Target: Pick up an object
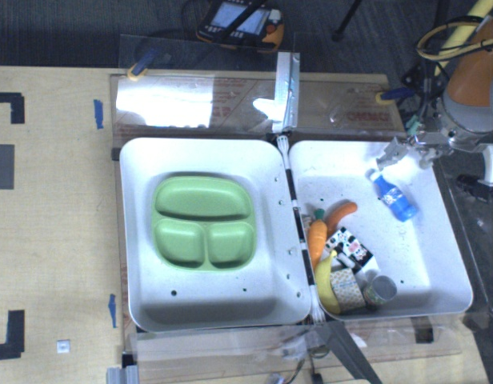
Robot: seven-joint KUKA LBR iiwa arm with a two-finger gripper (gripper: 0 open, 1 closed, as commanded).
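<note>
The right bin holds a blue bottle lying tilted near its back right corner. My gripper hangs just above and behind the bottle's pale top end, at the bin's back rim. Whether it touches the bottle is unclear. Along the bin's left wall lie an orange carrot, a curved orange piece, a black-and-white patterned box, a yellow banana, a patterned can and a grey cup.
The left bin holds a green divided tray. A metal divider and clear panels stand behind the bins. Cables and the arm's body crowd the back right. Bare white floor lies in the right bin's middle.
</note>
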